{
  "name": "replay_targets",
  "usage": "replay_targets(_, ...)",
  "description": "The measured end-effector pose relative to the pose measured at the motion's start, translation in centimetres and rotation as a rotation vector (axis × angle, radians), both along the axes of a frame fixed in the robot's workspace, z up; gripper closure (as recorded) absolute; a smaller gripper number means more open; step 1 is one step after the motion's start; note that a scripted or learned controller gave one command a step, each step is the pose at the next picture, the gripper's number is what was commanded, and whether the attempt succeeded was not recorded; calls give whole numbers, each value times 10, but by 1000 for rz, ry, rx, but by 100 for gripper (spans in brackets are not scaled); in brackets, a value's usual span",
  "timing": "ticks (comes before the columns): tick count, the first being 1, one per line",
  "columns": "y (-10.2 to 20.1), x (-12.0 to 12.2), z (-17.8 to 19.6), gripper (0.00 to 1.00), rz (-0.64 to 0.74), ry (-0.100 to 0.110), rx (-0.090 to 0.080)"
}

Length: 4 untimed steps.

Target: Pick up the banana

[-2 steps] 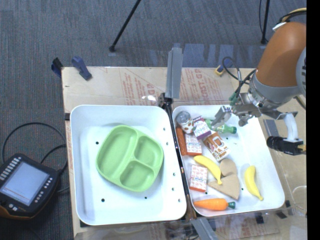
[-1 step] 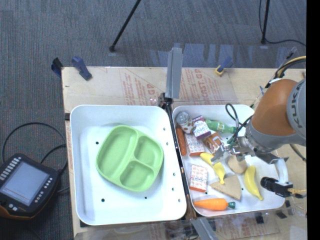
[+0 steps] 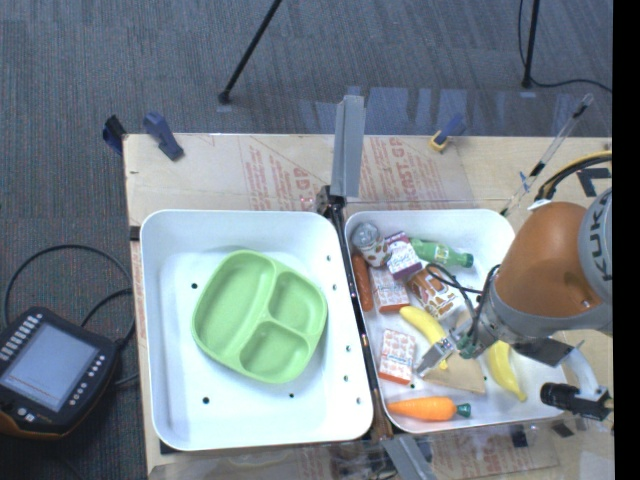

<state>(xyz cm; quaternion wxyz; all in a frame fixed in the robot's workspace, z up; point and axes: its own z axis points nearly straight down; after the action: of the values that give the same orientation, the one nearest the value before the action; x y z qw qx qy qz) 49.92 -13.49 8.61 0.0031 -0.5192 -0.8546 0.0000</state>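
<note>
I locate the target, a short yellow plastic banana (image 3: 421,324), in the right-hand white bin (image 3: 500,224), lying diagonally near the bin's middle. Its lower right end sits just beside the gripper (image 3: 437,354). I note a second yellow banana (image 3: 505,369) further right, partly under the arm, near the bin's near right corner; either one satisfies the task wording.

The gripper's fingers point down and to the left over a tan wedge-shaped toy (image 3: 462,378), just beyond the first banana's tip. I cannot tell how wide the fingers stand; nothing is visibly between them, so I treat the tool as holding nothing.

Around the target: a red-and-white printed carton (image 3: 397,355) lies to its near left, a brown snack packet (image 3: 432,290) to its far side, a long reddish-brown sausage (image 3: 362,280) along the bin's left wall, and an orange carrot with a green top (image 3: 428,407) at the near edge. The left bin (image 3: 165,268) holds a green three-compartment plate (image 3: 262,314).

Risks, as I judge them:
- A descent at the present position would likely meet the tan wedge, not the banana.
- Closing on the banana's tapered tip may squeeze it out sideways.
- The curved, smooth body may roll toward the carton if nudged.
- The grey arm with orange band (image 3: 545,268) hides part of the second banana, so aiming for it is uncertain.
</note>
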Motion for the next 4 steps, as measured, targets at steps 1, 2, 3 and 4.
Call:
replay_targets(1, -2, -1, 9, 100, -8, 2, 2)
replay_targets(2, 67, -24, 100, 100, -393, 1, -4)
replay_targets(3, 67, -24, 100, 0, -394, 0, -4)
replay_targets(4, 58, -24, 100, 0, -451, 1, -4)
